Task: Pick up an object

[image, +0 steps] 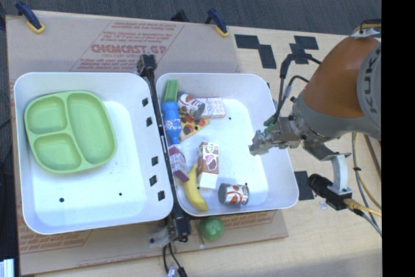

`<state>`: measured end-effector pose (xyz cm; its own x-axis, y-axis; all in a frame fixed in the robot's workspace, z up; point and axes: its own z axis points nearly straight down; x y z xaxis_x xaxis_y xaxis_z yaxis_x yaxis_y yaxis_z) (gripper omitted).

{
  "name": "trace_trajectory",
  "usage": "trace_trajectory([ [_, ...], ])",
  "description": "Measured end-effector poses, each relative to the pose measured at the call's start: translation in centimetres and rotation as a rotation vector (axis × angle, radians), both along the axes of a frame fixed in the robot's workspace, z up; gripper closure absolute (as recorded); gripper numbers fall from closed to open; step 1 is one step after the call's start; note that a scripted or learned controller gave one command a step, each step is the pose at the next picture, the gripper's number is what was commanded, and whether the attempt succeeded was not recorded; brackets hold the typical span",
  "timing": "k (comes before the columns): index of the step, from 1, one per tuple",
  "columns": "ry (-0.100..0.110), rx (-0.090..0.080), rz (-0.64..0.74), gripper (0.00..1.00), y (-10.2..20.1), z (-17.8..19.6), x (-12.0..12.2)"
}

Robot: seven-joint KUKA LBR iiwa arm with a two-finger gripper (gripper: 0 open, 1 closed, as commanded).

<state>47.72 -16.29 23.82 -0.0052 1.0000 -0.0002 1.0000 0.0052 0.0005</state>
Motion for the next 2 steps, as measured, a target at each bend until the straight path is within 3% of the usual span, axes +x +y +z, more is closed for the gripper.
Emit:
trace_trajectory([
  [1, 0.003, 0.001, 0.004, 1.0, 8.6, -1.0, 0.0],
  [2, 0.0, -0.001, 0.005, 1.0, 12.2, 0.2, 0.0],
])
